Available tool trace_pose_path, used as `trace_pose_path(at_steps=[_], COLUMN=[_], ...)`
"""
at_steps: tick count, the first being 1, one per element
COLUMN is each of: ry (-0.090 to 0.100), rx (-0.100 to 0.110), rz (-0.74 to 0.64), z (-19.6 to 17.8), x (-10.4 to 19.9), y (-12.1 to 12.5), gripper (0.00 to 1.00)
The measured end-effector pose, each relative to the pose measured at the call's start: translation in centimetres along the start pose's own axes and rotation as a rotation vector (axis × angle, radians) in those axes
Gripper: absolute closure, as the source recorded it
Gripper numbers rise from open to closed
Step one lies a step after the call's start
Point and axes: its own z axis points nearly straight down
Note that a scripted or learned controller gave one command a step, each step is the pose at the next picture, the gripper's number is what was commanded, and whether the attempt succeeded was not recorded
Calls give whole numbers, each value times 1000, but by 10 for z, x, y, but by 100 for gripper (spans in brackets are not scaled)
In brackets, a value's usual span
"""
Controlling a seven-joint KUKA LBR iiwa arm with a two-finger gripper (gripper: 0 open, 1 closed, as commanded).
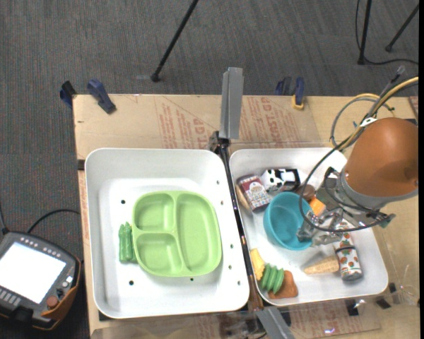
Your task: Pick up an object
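The two-finger gripper (312, 226) is low in the right-hand white bin (379, 277), at the right edge of the round teal plastic bowl (288, 220). You cannot tell how its jaws stand or whether it holds anything; the wrist and cables hide them.

Objects crowd the gripper closely: an orange piece just beside it, a small red-and-white printed can (348, 260) and a tan cone-shaped wedge (321, 265) below it, a brown printed packet (253, 192) and a black-and-white cow-patterned toy (280, 179) beyond the bowl.

Expect these risks: a closure on the bowl's thin rim may slip or tip the bowl, and neighbouring objects may be knocked or wedged.

The left-hand white bin (99, 189) holds a light green divided plastic tray (177, 233) and a green ridged toy (126, 243), well apart from the arm.
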Motion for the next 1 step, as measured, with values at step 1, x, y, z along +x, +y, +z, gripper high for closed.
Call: trace_pose_path(at_steps=[1], ry=[1], rx=[3], rz=[7], z=[-1], x=[31], y=[54], gripper=[100])
